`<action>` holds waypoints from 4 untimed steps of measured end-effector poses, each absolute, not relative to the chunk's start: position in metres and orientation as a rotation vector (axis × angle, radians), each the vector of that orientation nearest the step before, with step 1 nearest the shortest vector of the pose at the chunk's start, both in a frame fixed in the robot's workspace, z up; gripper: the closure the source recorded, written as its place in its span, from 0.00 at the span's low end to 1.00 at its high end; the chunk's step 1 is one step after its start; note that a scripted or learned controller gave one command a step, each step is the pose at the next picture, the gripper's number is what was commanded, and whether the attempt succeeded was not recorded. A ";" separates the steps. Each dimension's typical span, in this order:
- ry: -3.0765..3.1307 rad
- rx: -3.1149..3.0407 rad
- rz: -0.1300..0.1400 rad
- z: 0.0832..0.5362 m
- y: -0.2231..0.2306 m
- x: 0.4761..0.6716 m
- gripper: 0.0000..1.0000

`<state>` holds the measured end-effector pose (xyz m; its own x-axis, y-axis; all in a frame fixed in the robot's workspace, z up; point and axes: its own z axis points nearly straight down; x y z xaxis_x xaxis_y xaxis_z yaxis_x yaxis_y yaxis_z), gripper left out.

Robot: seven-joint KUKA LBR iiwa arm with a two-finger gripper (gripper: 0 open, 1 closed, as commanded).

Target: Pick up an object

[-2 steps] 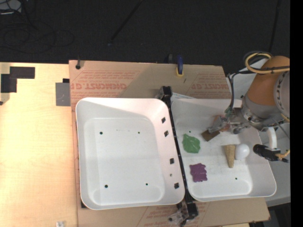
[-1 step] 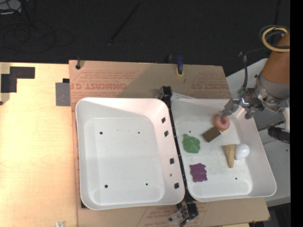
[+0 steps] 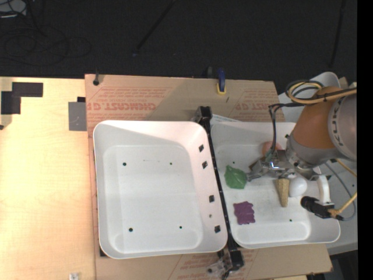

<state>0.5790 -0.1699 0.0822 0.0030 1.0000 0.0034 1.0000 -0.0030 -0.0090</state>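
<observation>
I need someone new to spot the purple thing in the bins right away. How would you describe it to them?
Look at the right-hand bin of the two white ones, on the side where the arm reaches in. Near its front left corner, close to the divider between the bins, lies a flat purple piece. It sits just below the green lump and left of the tan cone, and it is the only purple item.

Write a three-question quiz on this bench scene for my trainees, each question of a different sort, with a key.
1. True or false: the green object lies in the right bin.
2. Which lies nearest the front rim of that bin? A) green object B) purple object C) cone-shaped object
3. Fill in: the arm reaches over the ___ bin.

Key: 1 true; 2 B; 3 right.
</observation>
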 end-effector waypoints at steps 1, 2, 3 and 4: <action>-2.210 -2.227 0.003 0.097 -0.174 0.581 1.00; -2.202 -2.234 0.004 0.107 -0.176 0.581 1.00; -2.195 -2.240 0.005 0.117 -0.178 0.580 1.00; -2.190 -2.246 0.005 0.126 -0.180 0.580 1.00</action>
<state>0.5795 -0.1798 0.1261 0.0249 0.9997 0.0012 0.9997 -0.0249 -0.0055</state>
